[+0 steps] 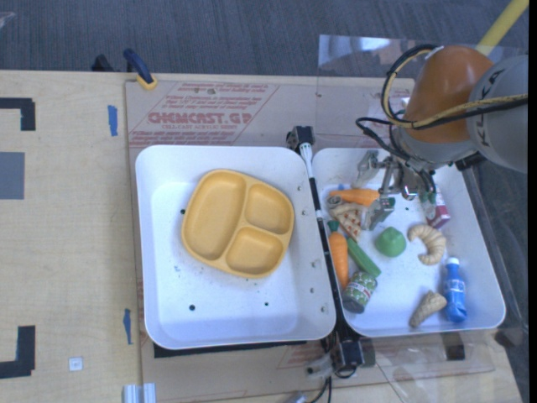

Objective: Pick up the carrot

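Note:
An orange carrot (338,259) lies lengthwise along the left wall of the right bin (482,263). A second orange, carrot-like piece (357,197) lies crosswise near the bin's back left. My gripper (382,201) hangs low over the back of this bin, right beside that crosswise piece and above the lengthwise carrot. Nothing shows clearly held in it. The grey arm with its orange band (445,82) reaches in from the upper right.
Around the carrot lie a waffle-like piece (346,220), a green cucumber (364,258), a dark can (359,293), a green ball (389,242), a croissant (430,243), a blue bottle (454,289) and a cone (426,307). The left bin (159,250) holds a yellow divided plate (237,222).

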Tool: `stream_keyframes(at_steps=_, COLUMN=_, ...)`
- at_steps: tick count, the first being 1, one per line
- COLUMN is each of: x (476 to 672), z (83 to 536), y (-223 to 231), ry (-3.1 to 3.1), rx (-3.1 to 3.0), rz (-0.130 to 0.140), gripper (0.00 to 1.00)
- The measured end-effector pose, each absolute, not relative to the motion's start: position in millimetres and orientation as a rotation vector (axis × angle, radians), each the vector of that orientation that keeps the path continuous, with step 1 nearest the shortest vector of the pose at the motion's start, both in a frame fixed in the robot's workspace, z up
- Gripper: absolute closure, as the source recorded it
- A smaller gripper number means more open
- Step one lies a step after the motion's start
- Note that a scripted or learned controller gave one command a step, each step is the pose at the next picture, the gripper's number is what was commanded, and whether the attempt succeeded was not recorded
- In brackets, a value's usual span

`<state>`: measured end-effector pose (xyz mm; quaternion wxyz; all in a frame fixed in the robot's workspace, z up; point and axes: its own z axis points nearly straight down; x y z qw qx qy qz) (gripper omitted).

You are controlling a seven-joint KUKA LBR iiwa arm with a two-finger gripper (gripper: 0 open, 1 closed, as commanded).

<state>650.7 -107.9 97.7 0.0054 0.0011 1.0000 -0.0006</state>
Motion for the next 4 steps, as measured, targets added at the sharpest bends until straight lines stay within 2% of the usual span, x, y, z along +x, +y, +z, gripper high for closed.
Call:
stream_keyframes(at_steps=1, x=622.1, z=98.0, y=-92.2, ry=3.126, rx=0.262, rz=0.002, gripper=0.00)
stream_keyframes(at_steps=2, x=591.2, z=89.8, y=-91.6, ry=3.119, rx=0.252, rz=0.000, gripper=0.00)
stream_keyframes(at_steps=3, x=578.2, z=89.9, y=-101.9, ry=3.037, rx=0.756, rz=0.003, gripper=0.00)
stream_keyframes(at_steps=4, x=582.6, z=89.9, y=-91.8, ry=2.917, rx=1.141, rz=0.002, gripper=0.00)
